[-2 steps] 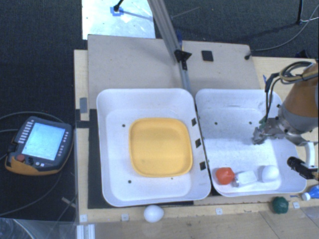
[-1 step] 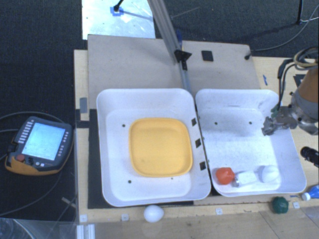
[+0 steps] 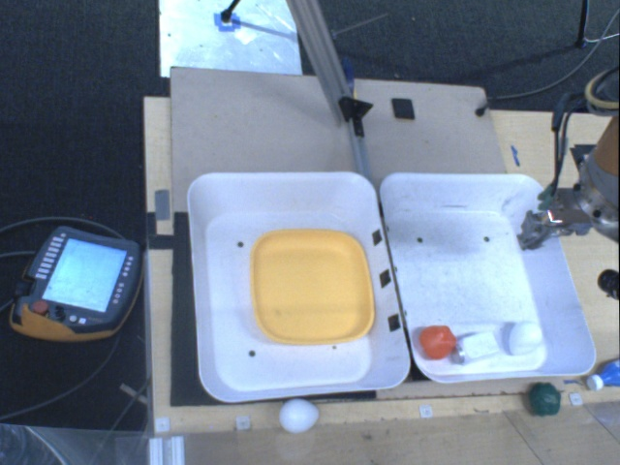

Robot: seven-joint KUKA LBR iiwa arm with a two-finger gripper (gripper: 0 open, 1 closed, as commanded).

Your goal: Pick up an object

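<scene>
Orange object [image 3: 436, 341] far below fingers [image 3: 532, 232].

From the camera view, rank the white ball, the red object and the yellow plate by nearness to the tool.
Tool sits at the right bin's far right edge.
1. White ball, right bin's near right corner.
2. Red object, right bin's near left.
3. Yellow plate, left bin's middle.
</scene>
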